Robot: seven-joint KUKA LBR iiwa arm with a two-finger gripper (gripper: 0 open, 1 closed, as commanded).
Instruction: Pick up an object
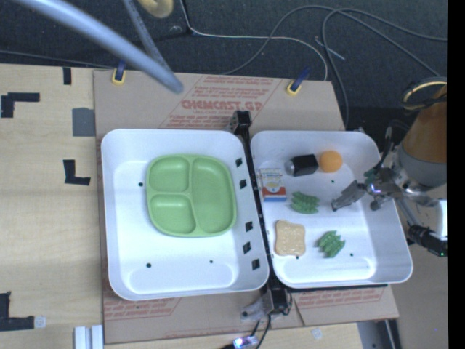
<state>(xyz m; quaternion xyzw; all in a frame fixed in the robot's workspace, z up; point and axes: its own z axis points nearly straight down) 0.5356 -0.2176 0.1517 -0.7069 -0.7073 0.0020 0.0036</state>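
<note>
On the bench sit two shallow white bins side by side, the left bin (120, 217) and the right bin (385, 257). One green divided plate (192, 195) with three compartments lies in the left bin, toward its far half.

I count six things in the right bin: one dark cylinder (303, 165), one orange ball (330, 161), one small carton (272, 182), two green leafy pieces and one slice of toast (290, 238). The cylinder lies on its side at the far side of the bin, its long axis running left to right, its right end just beside the ball. The carton is near the bin's left wall. One leafy piece (305, 203) lies near the middle, its length running left to right; the other leafy piece (332, 244) is nearer, right of the toast, tilted.

My gripper (354, 195) reaches in from the right over the right half of this bin, right of the middle leafy piece and apart from it. Whether it is wide or narrow I cannot tell, and nothing shows in its grasp.
</note>
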